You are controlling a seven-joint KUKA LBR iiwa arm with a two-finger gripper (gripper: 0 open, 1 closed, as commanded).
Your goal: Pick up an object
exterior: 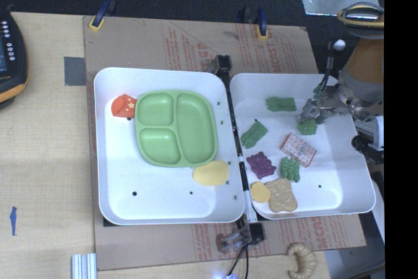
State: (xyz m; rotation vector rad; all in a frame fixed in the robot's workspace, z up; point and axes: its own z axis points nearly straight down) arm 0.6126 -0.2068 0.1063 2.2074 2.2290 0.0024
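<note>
While the tool (pixel 312 112) hangs over a small green toy (pixel 307 127) in the right bin (pixel 339 202), its grip unreadable, a glancing close could knock the toy toward the pink wrapper (pixel 298 149).

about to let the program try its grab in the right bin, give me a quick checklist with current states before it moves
1. Gripper over the right white bin: ok, near the bin's far side.
2. Target under it: ok, a small dark green bumpy piece lies just below the fingertips.
3. Finger state: cannot tell, too small and blurred.
4. Anything already held: cannot tell.
5. Room around the target: ok, the flat green rectangular piece and the pink-and-white checked block lie apart from it.
6. Left white bin out of the path: ok, the light green divided plate sits there.
</note>
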